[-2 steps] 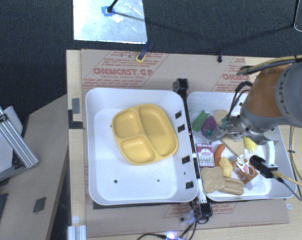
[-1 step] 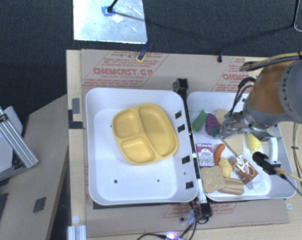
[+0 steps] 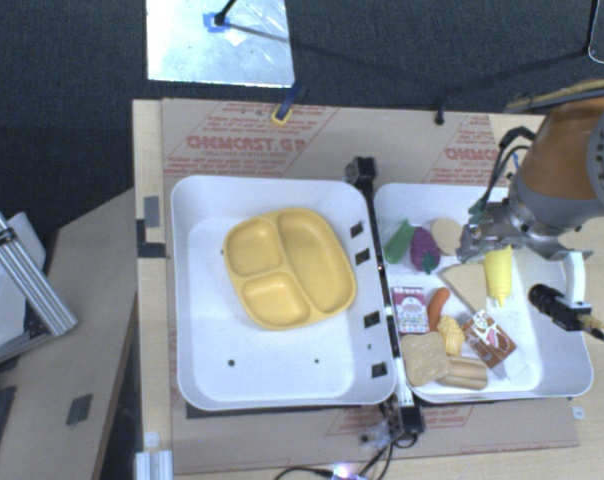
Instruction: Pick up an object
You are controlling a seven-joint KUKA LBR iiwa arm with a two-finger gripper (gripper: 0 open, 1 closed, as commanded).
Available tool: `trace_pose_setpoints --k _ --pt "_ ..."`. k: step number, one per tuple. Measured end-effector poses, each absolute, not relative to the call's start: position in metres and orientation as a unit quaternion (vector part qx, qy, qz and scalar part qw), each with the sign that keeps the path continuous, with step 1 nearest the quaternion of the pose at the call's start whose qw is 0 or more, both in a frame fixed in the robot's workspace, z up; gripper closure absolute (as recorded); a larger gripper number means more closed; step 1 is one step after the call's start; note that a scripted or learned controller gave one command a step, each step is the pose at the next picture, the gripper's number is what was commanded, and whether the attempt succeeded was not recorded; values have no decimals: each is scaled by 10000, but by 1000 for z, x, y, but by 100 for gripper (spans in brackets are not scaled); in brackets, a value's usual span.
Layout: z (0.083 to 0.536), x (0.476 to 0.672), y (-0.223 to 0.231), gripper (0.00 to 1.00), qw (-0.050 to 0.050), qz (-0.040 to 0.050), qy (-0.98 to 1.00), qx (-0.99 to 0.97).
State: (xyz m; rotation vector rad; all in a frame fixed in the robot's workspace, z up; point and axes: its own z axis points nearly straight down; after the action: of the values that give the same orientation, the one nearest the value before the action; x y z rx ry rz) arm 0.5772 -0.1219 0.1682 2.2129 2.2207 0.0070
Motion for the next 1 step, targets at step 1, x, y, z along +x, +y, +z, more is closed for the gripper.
trace_pose_setpoints --k 1 --pt "223 579 -122 100 33 23 7087 7055"
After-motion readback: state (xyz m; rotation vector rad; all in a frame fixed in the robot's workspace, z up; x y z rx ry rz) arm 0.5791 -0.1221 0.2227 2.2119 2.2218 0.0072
